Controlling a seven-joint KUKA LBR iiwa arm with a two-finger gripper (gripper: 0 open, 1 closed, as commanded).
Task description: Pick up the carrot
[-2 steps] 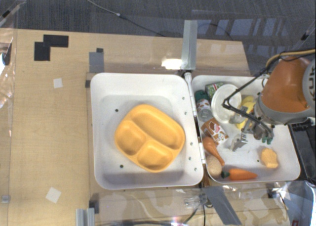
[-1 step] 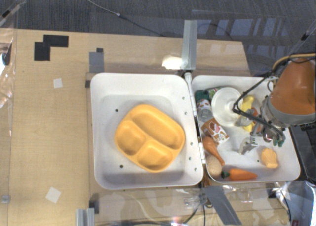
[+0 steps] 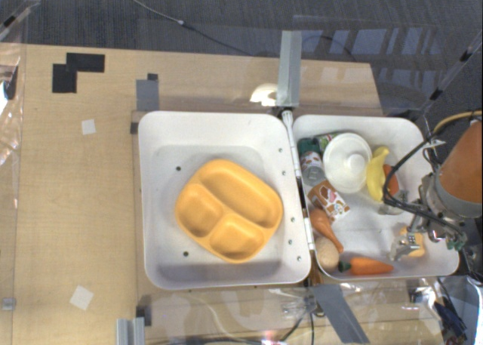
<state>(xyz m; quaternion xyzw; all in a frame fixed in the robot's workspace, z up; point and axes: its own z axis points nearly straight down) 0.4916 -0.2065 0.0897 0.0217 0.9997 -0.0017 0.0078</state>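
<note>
- Carrot (image 3: 367, 266) lies flat along the near edge of the right bin (image 3: 434, 264), tip pointing right, green end toward a potato (image 3: 327, 254) in the near-left corner.
- Gripper (image 3: 408, 246) sits near the bin's near-right corner, just right of and above the carrot tip; can't tell its state, nothing seen in its grasp.
- Also in right bin: white bowl (image 3: 348, 161), banana (image 3: 376, 173), cans along the left wall.
- Left bin (image 3: 162, 140) holds a yellow divided plate (image 3: 229, 209) at centre.
</note>
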